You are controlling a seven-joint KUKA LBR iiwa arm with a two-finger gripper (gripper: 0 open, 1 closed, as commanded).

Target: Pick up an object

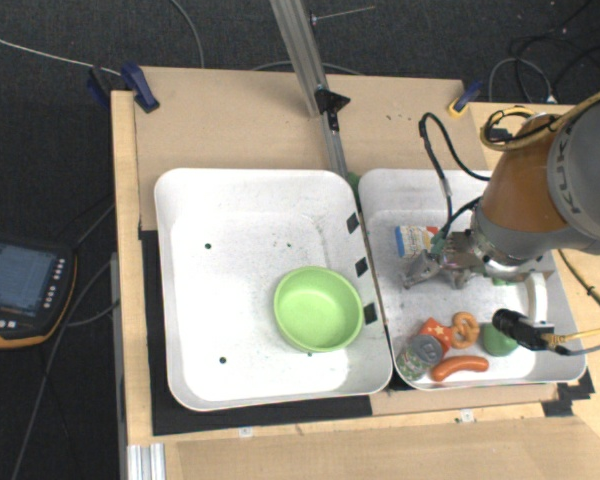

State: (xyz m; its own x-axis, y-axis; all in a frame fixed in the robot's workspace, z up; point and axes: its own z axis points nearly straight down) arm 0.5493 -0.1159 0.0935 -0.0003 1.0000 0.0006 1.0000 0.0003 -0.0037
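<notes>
Green bowl (pixel 318 309): round, lime-coloured plastic, upright with its mouth open upward; lies in the left bin, toward that bin's near right corner.

Small packet (pixel 411 238): white with blue and red print, lying flat in the middle of the right bin.

Sausage (pixel 459 368): orange-red, lying on its side along the right bin's near wall.

Pretzel (pixel 465 330): tan, twisted, just beside an orange-red toy (pixel 434 330).

Grey round piece (pixel 423 350): near the right bin's near left corner, touching the sausage's end.

Green lump (pixel 497 341): rounded, right of the pretzel.
</notes>
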